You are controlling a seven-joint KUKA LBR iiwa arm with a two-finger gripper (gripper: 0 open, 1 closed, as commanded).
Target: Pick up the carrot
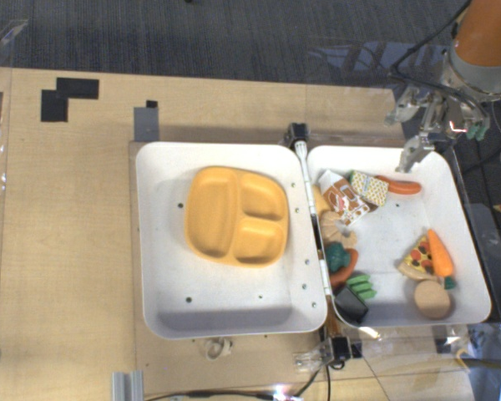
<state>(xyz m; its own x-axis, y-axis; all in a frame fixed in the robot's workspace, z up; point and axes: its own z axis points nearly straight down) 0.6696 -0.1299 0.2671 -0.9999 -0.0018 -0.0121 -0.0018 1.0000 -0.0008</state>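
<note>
Carrot (439,254) lies in right bin (468,224), near-right part, touching pizza slice (418,260). Claw (411,155) hovers over bin's far edge; can't tell its state. Approach w/ grip across carrot's width, clear of pizza.

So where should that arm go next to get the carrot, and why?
Probably toward the near right part of the right bin. The gripper hangs over that bin's far edge, near the hot dog, while the carrot lies further forward beside the pizza slice.
</note>
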